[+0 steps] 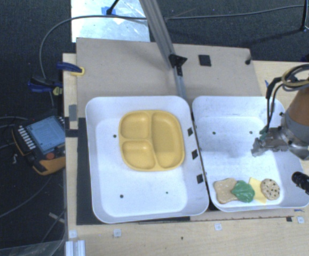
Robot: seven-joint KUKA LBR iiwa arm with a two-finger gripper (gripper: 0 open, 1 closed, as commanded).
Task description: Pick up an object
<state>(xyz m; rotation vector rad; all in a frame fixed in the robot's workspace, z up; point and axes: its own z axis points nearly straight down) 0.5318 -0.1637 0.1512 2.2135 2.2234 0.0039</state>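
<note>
Along the front wall of the right bin [234, 108] lie several toy food pieces: a tan bread-shaped piece [224, 190], a green leafy piece [244, 191], a yellow cheese wedge [256, 187] and a chocolate-chip cookie [270, 188]. My gripper [262, 144] hangs over the right side of this bin, behind the row of pieces and apart from them. Its orange-banded wrist [306, 108] rises to the right. Nothing shows in the gripper.
The left bin [103, 143] holds a yellow three-compartment plate [151, 140]. A grey pole [162, 33] slants down to the bins' back edge. Clamps and a blue handheld device [42, 137] lie off the bench on the left.
</note>
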